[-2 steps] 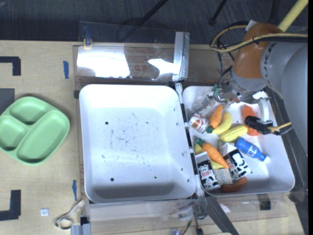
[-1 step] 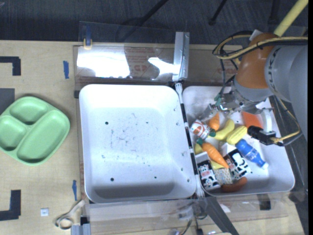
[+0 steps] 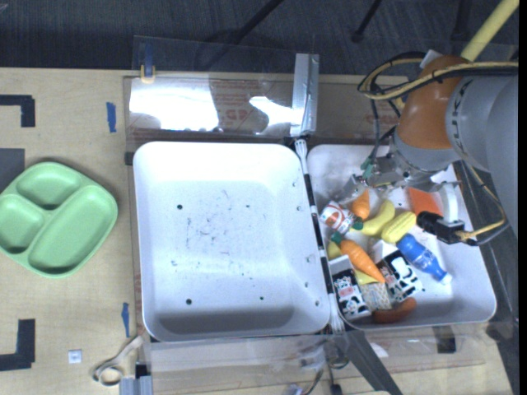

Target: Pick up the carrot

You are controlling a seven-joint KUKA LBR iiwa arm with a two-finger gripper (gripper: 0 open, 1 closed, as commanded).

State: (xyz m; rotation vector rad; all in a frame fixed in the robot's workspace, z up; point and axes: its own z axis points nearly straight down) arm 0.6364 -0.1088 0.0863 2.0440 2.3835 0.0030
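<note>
We see the end effector [image 3: 372,174] hovering over the right bin [image 3: 478,299], its grip state impossible to tell. The carrot [image 3: 362,259] lies unpicked among clutter nearby; next, we judge, comes a descent onto it.

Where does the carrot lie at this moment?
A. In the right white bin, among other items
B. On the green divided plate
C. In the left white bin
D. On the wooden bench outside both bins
A: the carrot lies in the right bin, among the other items such as the blue bottle.
</note>
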